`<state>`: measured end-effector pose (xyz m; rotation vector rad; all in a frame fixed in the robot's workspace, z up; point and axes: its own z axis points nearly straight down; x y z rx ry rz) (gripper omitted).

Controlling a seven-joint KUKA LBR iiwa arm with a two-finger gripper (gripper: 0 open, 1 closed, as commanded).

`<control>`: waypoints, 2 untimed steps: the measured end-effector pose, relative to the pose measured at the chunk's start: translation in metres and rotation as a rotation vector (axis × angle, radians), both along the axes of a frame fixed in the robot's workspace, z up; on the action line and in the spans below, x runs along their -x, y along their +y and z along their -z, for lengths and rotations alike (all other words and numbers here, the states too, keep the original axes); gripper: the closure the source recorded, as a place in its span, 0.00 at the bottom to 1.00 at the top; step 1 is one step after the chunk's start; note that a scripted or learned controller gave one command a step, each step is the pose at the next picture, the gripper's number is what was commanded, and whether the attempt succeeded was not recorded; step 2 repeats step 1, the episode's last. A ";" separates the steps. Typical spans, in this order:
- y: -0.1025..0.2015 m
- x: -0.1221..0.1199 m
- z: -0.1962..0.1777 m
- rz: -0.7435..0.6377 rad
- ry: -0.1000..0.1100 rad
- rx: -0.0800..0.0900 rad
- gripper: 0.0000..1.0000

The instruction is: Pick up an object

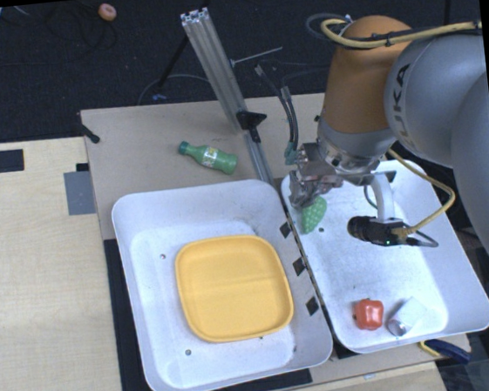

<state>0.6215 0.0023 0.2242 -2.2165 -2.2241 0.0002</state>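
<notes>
My gripper (307,195) hangs over the far left corner of the right bin (448,290), close to the divider between the bins. A small green knobbly object (315,214) sits directly under the gripper's tip, touching or nearly touching it; the grasp itself is hidden by the wrist. A red object (368,313) and a small grey object (398,323) lie near the right bin's front edge, well away from the gripper. A yellow square plate (234,286) lies flat in the left bin (141,246).
A green bottle (208,157) lies on the bench behind the left bin. A slanted aluminium rail (224,79) rises just behind the bins' shared corner, close to the gripper. The grey arm covers the right bin's far right side.
</notes>
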 end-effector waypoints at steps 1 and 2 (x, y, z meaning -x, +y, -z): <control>0.047 0.006 0.004 0.001 0.000 0.000 1.00; 0.047 0.006 0.004 0.001 0.000 0.000 1.00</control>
